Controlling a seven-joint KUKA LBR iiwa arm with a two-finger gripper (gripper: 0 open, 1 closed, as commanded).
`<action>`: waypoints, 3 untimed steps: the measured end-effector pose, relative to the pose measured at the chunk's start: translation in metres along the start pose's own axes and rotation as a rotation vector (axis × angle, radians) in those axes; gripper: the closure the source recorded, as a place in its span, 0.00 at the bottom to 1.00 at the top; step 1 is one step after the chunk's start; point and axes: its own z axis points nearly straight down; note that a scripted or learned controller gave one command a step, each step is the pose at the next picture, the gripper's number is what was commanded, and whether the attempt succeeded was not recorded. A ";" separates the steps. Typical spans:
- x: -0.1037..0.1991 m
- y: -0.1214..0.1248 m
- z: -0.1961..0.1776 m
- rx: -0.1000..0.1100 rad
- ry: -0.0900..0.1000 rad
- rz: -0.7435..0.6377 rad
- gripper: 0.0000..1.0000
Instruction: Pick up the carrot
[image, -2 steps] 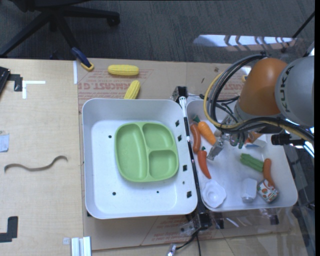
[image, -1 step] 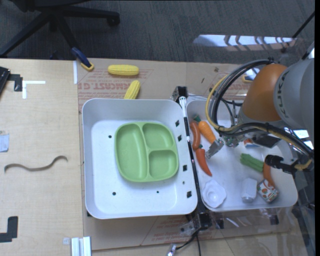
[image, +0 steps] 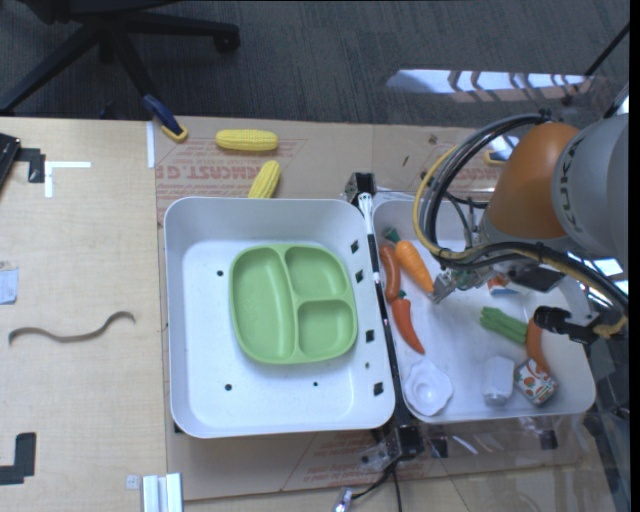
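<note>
Poised beside the slim orange plastic carrot (image: 413, 266) by the left wall of the right-hand shallow white bin (image: 570, 398), two-finger gripper (image: 444, 286) with grip state impossible to tell; probably light, stiff, slick, best pinched across mid-length.

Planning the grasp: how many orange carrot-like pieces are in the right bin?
3, possibly more hidden under the arm. One carrot lies beside the claw, one along the left wall of the right bin, one near the right side.
</note>
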 end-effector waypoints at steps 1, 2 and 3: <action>0.112 0.008 -0.091 -0.001 0.004 -0.022 1.00; 0.055 -0.055 -0.146 -0.002 0.002 -0.146 1.00; 0.034 -0.095 0.008 -0.002 0.004 -0.152 1.00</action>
